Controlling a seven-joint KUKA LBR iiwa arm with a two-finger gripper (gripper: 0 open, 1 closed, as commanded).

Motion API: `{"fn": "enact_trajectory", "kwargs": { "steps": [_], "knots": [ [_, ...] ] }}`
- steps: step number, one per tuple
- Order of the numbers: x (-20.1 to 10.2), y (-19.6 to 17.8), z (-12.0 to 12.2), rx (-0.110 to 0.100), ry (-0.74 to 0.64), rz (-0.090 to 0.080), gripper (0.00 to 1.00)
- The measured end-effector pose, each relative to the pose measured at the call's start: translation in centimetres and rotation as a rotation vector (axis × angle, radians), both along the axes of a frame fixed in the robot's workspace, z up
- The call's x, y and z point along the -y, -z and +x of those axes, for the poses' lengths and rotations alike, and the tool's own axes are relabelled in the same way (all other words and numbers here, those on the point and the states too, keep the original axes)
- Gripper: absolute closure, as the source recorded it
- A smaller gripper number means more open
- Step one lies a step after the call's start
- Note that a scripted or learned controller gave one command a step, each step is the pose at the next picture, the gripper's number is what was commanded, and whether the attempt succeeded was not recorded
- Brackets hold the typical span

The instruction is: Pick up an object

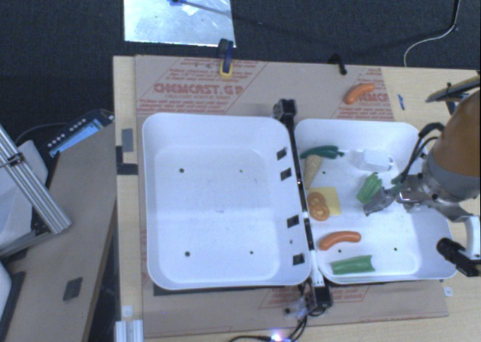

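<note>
Two shallow white plastic bins sit side by side on the tabletop (188, 77), which is covered by a printed cardboard sheet. The left bin (218, 198) takes up the middle of the tabletop; the right bin (406, 254) lies toward the tabletop's right edge and carries the small items.

The grey arm with its orange band (460, 149) comes in over the right edge. Its gripper (378, 204) is low inside the right bin, near the middle of that bin, just beside a green leafy plastic piece (368, 186). Whether it touches that piece cannot be told, and the state of the fingers cannot be told either.

Toward the bin's far edge lie a green and tan corn-like piece (319, 154) and a white crumpled piece (373, 159). Along the side nearest the left bin lie a flat yellow square (329, 199) with an orange ring-shaped piece (318, 207) touching it. Near the front edge lie an orange sausage-shaped piece (340, 240) and, just in front of it, a green pod-shaped piece (352, 264).

Another orange sausage-shaped piece (359, 93) rests on the cardboard beyond the right bin, near the tabletop's far edge. A yellow and blue clamp (225, 59) stands at that far edge.
</note>
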State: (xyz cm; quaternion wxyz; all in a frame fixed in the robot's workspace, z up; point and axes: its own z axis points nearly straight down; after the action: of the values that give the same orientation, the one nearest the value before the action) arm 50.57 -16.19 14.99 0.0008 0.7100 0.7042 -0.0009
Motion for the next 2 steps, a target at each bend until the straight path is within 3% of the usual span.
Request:
{"fn": "enact_trajectory", "kwargs": {
  "steps": [1, 2],
  "knots": [
    [-0.5, -0.8, 0.5, 0.004, -0.010, 0.001, 1.00],
    [-8.3, 6.9, 2.0, -0.003, -0.018, 0.006, 1.00]
  ]
}}
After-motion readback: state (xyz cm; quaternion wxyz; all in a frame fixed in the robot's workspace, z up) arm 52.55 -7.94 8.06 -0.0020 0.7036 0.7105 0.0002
